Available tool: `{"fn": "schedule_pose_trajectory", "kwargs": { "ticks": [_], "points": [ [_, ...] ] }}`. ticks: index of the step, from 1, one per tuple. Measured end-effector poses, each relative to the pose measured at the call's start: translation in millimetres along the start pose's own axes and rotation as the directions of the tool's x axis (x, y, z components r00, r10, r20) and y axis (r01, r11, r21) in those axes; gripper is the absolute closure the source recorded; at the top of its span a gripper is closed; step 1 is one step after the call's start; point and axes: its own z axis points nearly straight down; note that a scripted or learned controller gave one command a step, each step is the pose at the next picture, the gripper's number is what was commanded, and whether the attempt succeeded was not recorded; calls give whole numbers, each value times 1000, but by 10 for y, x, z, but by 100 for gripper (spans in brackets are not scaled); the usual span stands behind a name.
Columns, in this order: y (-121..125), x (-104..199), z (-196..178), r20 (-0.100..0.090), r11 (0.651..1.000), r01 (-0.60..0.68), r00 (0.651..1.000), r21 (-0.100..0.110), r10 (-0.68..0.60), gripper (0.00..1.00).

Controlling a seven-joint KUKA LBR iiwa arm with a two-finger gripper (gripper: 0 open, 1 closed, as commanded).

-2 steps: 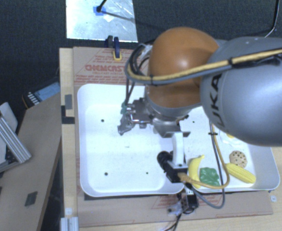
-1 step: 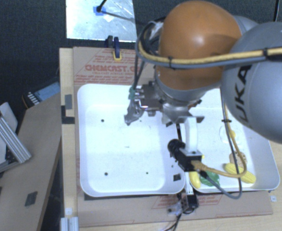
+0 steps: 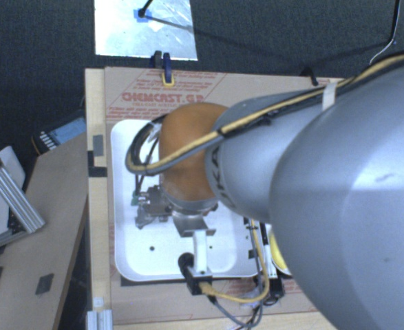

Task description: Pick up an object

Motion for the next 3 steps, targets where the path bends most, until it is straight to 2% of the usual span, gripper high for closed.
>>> {"fn": "schedule_pose_trajectory", "kwargs": {
  "ticks": [1, 2, 3],
  "points": [
    [28, -17, -88, -4, 1000, -6, 1000, -11, 6, 0],
    [22, -16, 662, -2, 1000, -6, 1000, -6, 6, 0],
    [36, -428, 358, -3, 1000, -9, 1000, -12, 9, 0]
  ]
}}
